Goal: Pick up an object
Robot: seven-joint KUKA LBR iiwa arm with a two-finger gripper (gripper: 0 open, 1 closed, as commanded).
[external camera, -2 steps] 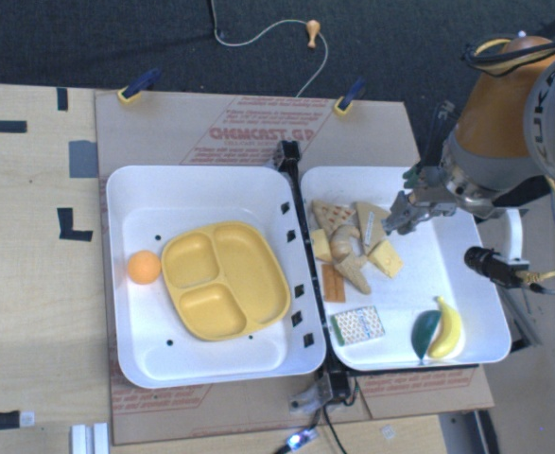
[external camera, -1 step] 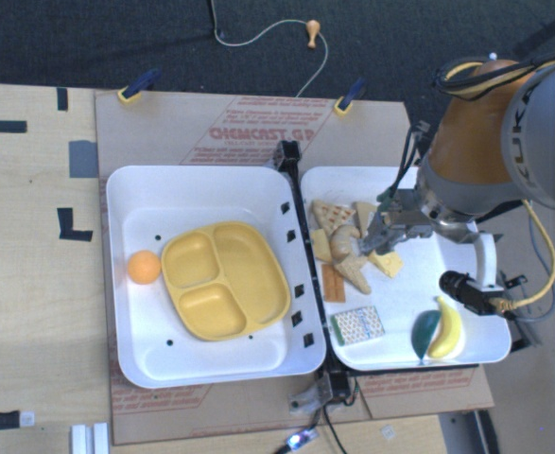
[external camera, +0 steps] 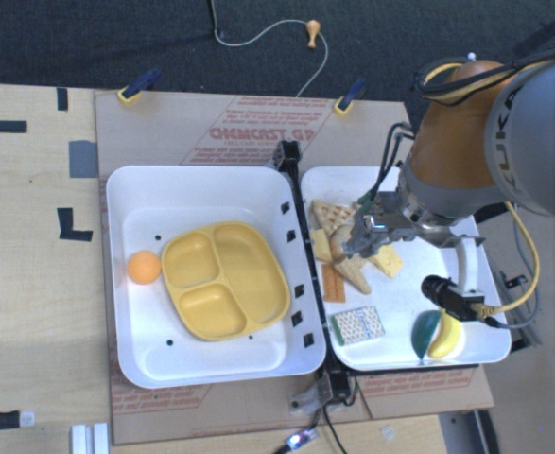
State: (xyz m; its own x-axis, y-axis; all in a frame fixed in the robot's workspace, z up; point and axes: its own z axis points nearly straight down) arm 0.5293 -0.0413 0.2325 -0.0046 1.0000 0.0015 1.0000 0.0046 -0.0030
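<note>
Grey arm [external camera: 532,130], orange band [external camera: 452,145]

You can read very little here. The clearest text is red printing on the cardboard sheet [external camera: 258,132] under the two bins, at about twelve o'clock from the left bin [external camera: 126,192]. It appears upside down from this camera, and the largest line seems to read something like "CHEMCAST GP", though you cannot be sure of every letter. The smaller red lines around it are too blurred to make out. At the three o'clock edge of the view, dark capital letters run down the grey arm [external camera: 528,140]; you can make out "KU" and the rest is cut off.
</note>
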